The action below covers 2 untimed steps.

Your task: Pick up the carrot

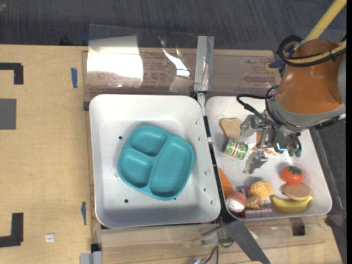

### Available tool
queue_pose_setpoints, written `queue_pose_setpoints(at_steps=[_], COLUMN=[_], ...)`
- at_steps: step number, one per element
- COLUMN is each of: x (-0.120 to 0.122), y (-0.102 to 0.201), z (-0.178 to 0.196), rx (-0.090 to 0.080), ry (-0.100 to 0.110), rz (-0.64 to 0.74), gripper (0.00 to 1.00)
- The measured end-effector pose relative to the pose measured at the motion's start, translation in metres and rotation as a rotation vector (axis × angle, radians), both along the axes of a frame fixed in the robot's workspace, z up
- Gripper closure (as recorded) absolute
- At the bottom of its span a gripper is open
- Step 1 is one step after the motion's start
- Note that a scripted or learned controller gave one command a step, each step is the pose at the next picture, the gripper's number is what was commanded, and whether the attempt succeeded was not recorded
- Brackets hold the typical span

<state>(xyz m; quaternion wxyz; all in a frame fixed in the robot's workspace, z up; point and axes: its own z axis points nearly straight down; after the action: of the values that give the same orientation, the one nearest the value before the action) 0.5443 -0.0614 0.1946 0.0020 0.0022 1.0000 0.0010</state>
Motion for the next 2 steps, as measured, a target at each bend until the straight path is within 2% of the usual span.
queue_pose_setpoints(at_steps=[1,2], x=[0.016,0.046], y=[-0.041,-0.052], z=[-0.096,-0.105], rx=[0.000,0.002], ry=[-0.005,-0.006], rz=[-0.314,-0.646], gripper=[0.00,0.00])
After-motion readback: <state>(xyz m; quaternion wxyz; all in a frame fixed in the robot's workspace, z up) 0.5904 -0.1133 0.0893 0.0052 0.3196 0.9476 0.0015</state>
